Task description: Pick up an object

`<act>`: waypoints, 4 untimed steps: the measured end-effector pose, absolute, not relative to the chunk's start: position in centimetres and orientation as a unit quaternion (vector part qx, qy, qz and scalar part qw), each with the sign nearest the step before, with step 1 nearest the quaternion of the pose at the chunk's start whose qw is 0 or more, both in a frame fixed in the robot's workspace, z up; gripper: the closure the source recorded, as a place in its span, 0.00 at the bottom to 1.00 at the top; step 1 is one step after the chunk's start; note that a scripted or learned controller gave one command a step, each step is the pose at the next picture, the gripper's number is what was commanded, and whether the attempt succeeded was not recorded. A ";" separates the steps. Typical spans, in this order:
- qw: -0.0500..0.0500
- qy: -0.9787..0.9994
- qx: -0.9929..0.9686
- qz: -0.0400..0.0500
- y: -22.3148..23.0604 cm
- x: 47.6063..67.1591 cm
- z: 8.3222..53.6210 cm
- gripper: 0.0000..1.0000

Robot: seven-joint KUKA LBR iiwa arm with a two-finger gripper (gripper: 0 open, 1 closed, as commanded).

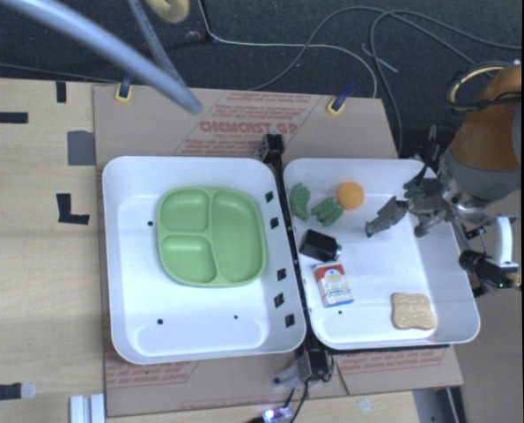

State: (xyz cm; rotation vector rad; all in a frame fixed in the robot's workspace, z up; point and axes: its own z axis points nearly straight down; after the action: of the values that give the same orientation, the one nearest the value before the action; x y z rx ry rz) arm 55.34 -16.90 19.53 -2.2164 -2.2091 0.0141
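The right bin holds an orange ball, two green leafy pieces, a small black block, a white and red carton and a tan cracker. My gripper hangs over the middle of this bin, to the right of the ball and above the carton and cracker. Its fingers are spread open, with bare bin floor between them. It touches none of the objects.
A green divided plate lies in the left bin. A black divider with clips runs between the bins. The arm's grey and orange wrist stands over the right bin's right rim. Cables lie behind the bins.
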 end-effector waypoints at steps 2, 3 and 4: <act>0.001 -0.707 -0.707 0.001 -15.8 55.2 14.9 0.00; 0.001 -0.707 -0.707 0.001 -16.5 55.2 10.5 0.00; -0.001 -0.707 -0.707 0.001 -16.5 55.2 8.6 0.00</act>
State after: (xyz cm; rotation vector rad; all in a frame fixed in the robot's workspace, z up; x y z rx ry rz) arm 55.23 -16.49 8.57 -2.2212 -2.2231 0.0029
